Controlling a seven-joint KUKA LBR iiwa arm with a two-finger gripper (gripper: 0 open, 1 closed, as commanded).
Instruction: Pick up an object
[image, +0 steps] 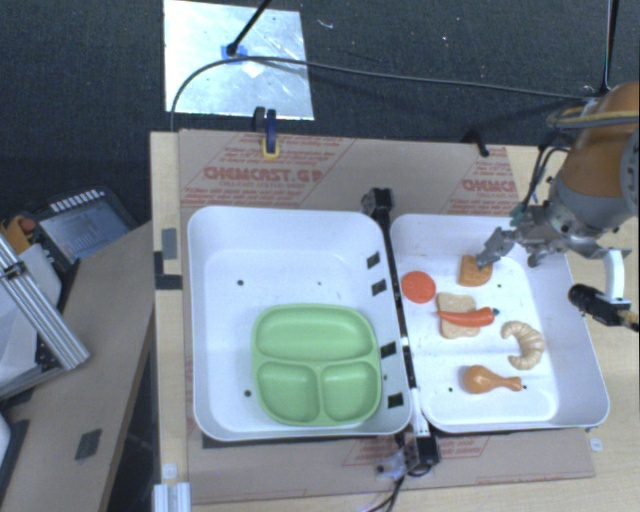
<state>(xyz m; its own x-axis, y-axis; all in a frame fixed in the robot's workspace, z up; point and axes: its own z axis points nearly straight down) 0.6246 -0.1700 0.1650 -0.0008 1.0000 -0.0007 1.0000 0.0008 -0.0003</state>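
My gripper hangs over the far part of the right bin, open, with nothing between its fingers. Its left fingertip is just above the right edge of a small orange food piece. In the same bin lie a red disc, a bread slice with a red chili across it, a pale croissant and a brown drumstick.
A green divided plate lies in the near part of the left bin. A black divider with clips runs between the bins. A clamp sits on the cardboard's far edge.
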